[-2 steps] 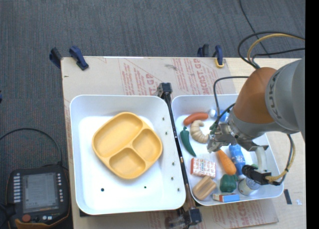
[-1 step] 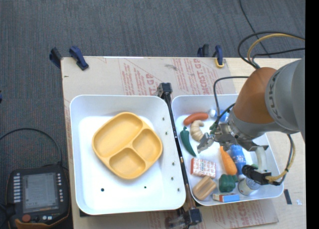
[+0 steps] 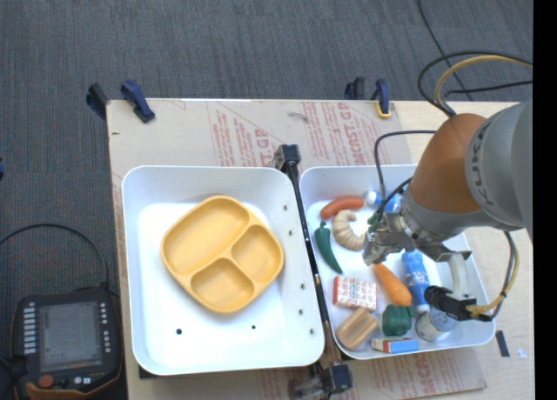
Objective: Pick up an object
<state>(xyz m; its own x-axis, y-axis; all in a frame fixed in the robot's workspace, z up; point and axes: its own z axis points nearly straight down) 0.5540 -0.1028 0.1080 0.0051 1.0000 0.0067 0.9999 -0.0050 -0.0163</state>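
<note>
Hovering over right white bin (image 3: 484,334), we judge approach step in hand. Gripper (image 3: 376,249) sits low among toys, beside pale curled croissant-shaped toy (image 3: 349,231) and orange plastic carrot (image 3: 392,283); grip state we cannot tell. Next: settle on target, descend, close.

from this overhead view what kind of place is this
Probably a robot lab bench: two shallow white plastic bins clamped onto a cardboard-covered board, a grey-and-orange arm reaching in, and a handheld control pendant on grey carpet.
</note>
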